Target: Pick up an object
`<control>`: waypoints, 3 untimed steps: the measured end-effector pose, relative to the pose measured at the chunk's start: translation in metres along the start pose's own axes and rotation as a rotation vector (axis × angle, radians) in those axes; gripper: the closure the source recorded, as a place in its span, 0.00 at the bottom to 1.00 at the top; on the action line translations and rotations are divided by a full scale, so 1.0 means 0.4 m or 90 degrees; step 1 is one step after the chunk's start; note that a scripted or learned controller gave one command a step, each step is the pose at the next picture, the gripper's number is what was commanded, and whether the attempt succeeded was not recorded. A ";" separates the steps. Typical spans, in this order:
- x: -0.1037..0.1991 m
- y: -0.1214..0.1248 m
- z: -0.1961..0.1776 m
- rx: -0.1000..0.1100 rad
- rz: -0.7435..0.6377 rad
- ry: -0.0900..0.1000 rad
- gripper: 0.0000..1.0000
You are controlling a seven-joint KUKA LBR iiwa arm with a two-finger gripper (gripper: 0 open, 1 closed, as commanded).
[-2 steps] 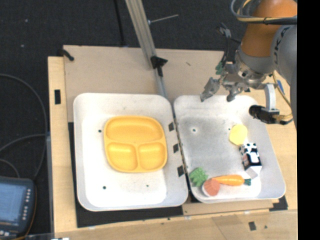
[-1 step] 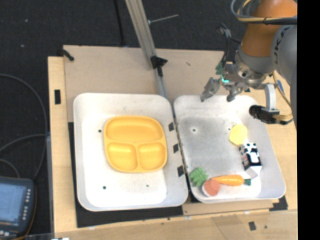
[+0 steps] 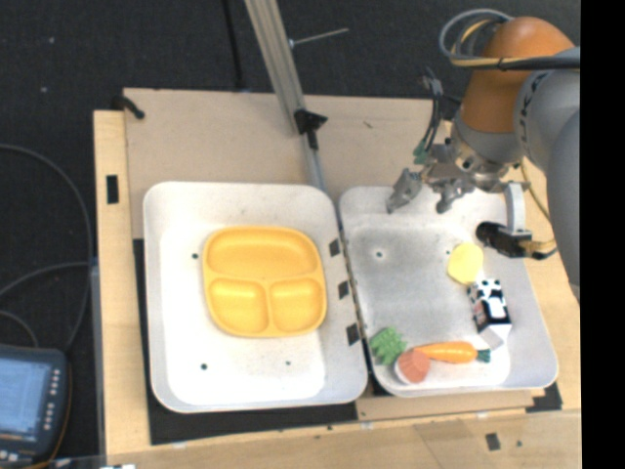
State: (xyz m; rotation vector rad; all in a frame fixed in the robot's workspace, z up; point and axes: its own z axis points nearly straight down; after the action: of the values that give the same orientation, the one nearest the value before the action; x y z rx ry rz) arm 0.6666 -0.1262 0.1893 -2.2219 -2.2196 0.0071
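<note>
Our tool [image 3: 425, 191] hangs over the far edge of the right bin [image 3: 410, 262], fingers spread and holding nothing. Moving outward, the yellow piece [image 3: 466, 262] lies nearest, then the black-and-white carton [image 3: 488, 306], and along the near wall the carrot [image 3: 449, 353], a red piece [image 3: 414, 366] and green broccoli [image 3: 387, 343]. The carrot looks light, stiff and smooth; we'd judge a grip across its middle safest. The left bin [image 3: 176, 291] holds a yellow tray [image 3: 264, 279].

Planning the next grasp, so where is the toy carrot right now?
The toy carrot lies near the front edge of the right bin, between the green broccoli piece and the black-and-white carton.
</note>
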 end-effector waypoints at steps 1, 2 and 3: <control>-0.025 -0.018 0.135 0.000 0.001 0.000 0.00; -0.029 -0.019 0.226 -0.001 0.002 0.000 0.00; -0.032 -0.014 0.190 -0.005 0.003 0.000 1.00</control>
State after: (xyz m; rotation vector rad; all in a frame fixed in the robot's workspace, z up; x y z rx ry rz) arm 0.6606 -0.1391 0.1133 -2.2313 -2.2187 -0.0008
